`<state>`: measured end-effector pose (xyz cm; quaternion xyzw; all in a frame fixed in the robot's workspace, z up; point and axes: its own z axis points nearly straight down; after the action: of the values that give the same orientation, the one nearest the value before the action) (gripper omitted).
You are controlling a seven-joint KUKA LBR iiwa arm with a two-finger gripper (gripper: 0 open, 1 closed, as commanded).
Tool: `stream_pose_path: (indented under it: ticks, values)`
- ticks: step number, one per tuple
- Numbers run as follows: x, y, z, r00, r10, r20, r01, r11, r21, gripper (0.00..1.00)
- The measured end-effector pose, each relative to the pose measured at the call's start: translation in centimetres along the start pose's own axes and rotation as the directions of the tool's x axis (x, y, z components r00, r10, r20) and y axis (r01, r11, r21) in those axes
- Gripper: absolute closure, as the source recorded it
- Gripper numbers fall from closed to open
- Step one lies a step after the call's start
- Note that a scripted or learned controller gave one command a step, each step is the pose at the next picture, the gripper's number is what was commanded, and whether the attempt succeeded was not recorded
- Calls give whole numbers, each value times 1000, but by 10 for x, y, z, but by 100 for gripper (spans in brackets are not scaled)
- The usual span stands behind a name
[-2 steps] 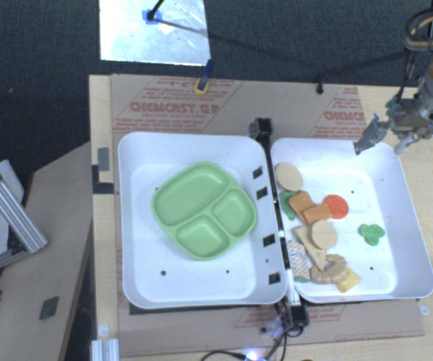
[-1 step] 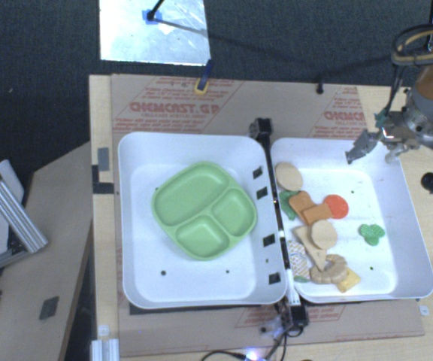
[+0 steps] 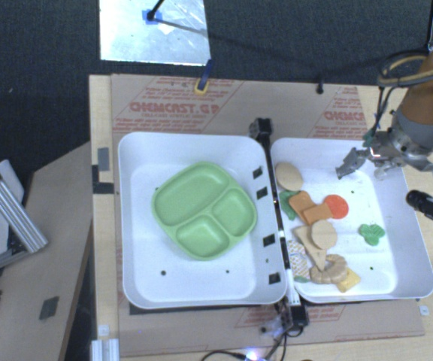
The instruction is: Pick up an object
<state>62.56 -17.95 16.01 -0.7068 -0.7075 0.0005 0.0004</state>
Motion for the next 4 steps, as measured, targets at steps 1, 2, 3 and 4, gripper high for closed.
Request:
stream_pose_path:
  ticks: [1,2,3,4]
  values:
    - [1,0,63,1000,0,0,0,1000,0,0]
    - [1,1,75,1000,-1,0,1,1000,-2,0]
    - [1,2,64,1000,-1,1,1,1000,-6,100]
    - [-5,4,0,1000,1,2,-1,1000,-8,100]
